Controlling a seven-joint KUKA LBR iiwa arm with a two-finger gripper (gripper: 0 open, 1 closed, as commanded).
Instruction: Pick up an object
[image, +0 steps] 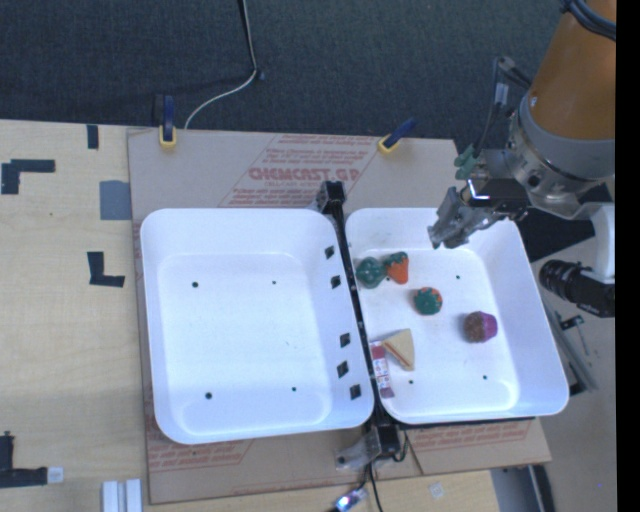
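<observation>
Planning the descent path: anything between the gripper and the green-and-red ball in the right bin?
No. In the camera view the gripper hovers over the right bin's upper part, and just bare white floor lies between it and the green-and-red ball.

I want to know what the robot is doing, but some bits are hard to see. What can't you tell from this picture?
- Gripper: small and dark in the camera view, so its fingertips blur together over the right bin.
- Arm: cut off by the top and right edges.
- Small red-and-white object by the tan wedge: too small to identify.
- Green toy and orange toy: touching or just close, unclear.
</observation>
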